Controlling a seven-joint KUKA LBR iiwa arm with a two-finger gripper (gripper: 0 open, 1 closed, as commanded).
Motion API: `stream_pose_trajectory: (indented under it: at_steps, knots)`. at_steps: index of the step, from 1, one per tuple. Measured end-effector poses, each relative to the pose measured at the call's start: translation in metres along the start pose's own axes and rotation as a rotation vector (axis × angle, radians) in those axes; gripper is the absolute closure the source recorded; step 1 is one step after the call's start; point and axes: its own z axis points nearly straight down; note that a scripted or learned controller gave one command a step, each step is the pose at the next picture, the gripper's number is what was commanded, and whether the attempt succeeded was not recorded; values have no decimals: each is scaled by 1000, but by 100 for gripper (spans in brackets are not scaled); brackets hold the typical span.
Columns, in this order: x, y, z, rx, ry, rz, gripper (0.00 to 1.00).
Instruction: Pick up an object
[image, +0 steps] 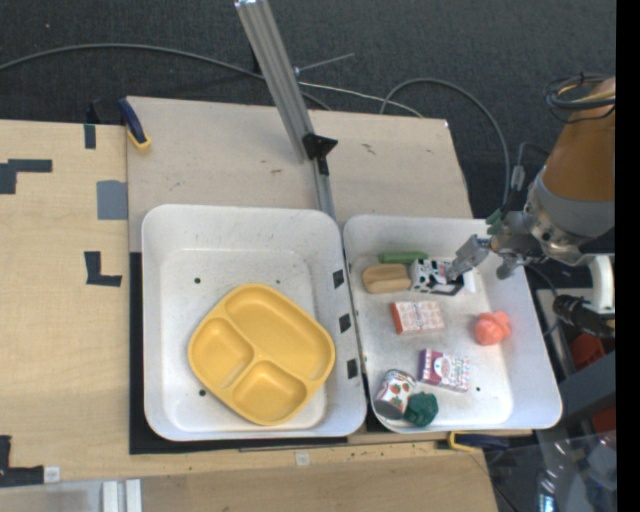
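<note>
Setting: pale wooden surface (60, 300) over dark carpet, two shallow white bins side by side, a grey metal post slanting in from the top.
Left bin: the left bin (160, 235) carries one yellow divided plate (262, 352), lying flat and well apart from the arm.
Right bin, far end: in the right bin (530, 395) a green stick (402, 258) lies just behind a tan bread roll (386, 277), the two touching or nearly so; just right of the roll sits a black-and-white patterned box (433, 275).
Right bin, middle: an orange-and-white packet (417, 317) lies flat, with an orange-pink round toy (490, 328) near it on the right.
Right bin, near end: a purple-and-white carton (444, 370), and at the corner a red-and-white can (395, 390) touching a dark green lump (423, 407).
Claw: the claw (458, 272) hangs low over the patterned box at the end of the grey and orange arm; whether it is spread or closed cannot be told from this slant.
Likely target: the patterned box, judged by its place right under the tool.
Risk: the roll and green stick crowd the box's left side, so a finger coming down could land on the roll, or nudge the box aside and close on nothing.
Second risk: the box sits near the bin's far wall; a slanted approach could push it against the rim instead of gripping it.
</note>
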Motion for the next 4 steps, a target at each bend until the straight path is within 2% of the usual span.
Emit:
stream_pose_trajectory:
  at_steps: [1, 2, 3, 4]
  knots:
    - [11, -1, 55, 2, 1, 0, 0]
    - [8, -2, 119, 3, 1, 1, 0]
    - [8, -1, 106, -2, 0, 0, 100]
    - [7, 3, 63, -8, -1, 1, 100]
